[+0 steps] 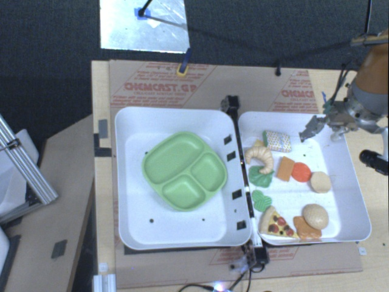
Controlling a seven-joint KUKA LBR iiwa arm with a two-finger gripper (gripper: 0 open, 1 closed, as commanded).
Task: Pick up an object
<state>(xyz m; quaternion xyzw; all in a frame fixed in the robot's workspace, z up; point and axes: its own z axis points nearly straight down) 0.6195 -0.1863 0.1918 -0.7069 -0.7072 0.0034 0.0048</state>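
Observation:
The right bin [355, 181] holds several toy foods: a croissant [260, 156], a speckled box [278, 141], an orange block [285, 168], a red tomato [301, 171], a beige ball [320, 181], two green leafy pieces [262, 179], a pizza slice [276, 222] and a bun [315, 215]. My gripper [322, 132] hangs over the bin's far right part, behind the tomato and to the right of the speckled box. It is open, with nothing between its fingers.
The left bin [130, 163] holds a green divided plate [184, 171]. A black clip strip [238, 163] runs along the wall between the bins. A silver sheet [144, 17] lies beyond the bench, and a metal frame [24, 169] stands at the left.

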